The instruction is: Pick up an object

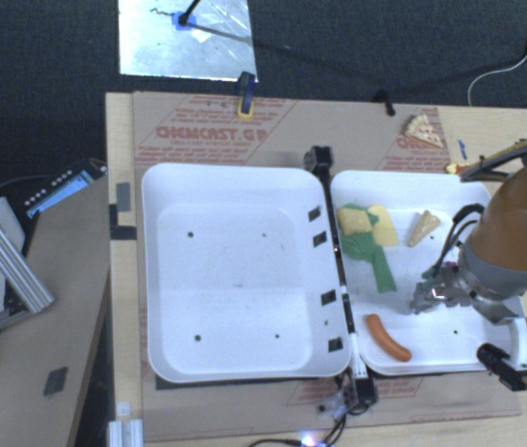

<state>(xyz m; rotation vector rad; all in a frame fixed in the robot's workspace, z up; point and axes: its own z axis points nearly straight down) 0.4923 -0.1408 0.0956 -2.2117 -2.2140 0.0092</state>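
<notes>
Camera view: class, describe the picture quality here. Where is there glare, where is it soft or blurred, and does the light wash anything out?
Camera view: glare streaks the silver sheet at top; the left bin is bright enough to lose surface detail; the whole frame is soft; the tool over the right bin is blurred, its fingers unreadable; the orange sausage and green-yellow corn keep clear colour.

- You are looking at a robotics lab, not a home or a shop.
- The tabletop [124, 277] carries two shallow white bins [236, 268] on printed cardboard sheeting [212, 130].
- An aluminium frame rail [3, 254] and a small electronic device [59, 189] sit at the left.
- Loose cables [501, 63] cross dark carpet [40, 63].
- A grey and orange arm [515, 236] reaches in from the right.
</notes>
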